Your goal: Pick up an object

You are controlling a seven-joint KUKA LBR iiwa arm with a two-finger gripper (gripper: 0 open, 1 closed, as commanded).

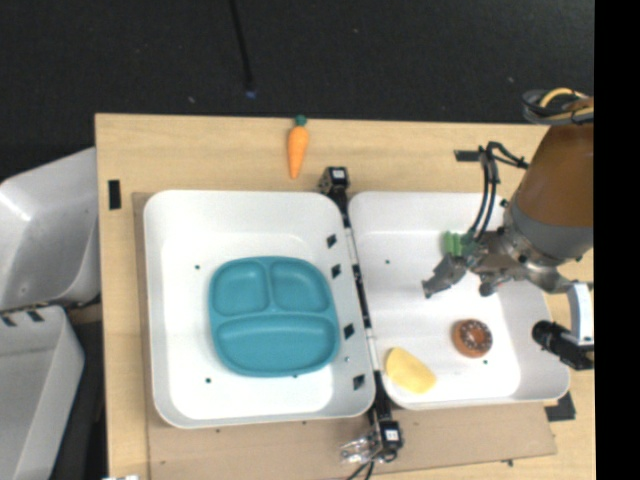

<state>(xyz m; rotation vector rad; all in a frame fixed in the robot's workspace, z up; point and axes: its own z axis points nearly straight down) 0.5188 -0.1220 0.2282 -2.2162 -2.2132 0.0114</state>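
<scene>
The arm (560, 193) is cut off at the right edge, so its upper part is out of sight. A small green thing (456, 242) in the right bin (400, 228) sits partly behind the gripper (462, 276) and cables, too hidden to identify.

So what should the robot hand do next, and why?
Probably move toward the donut and lower over it. The gripper hangs above bare floor in the right bin with nothing between its fingers, and the donut lies close, apart from the yellow piece.
</scene>
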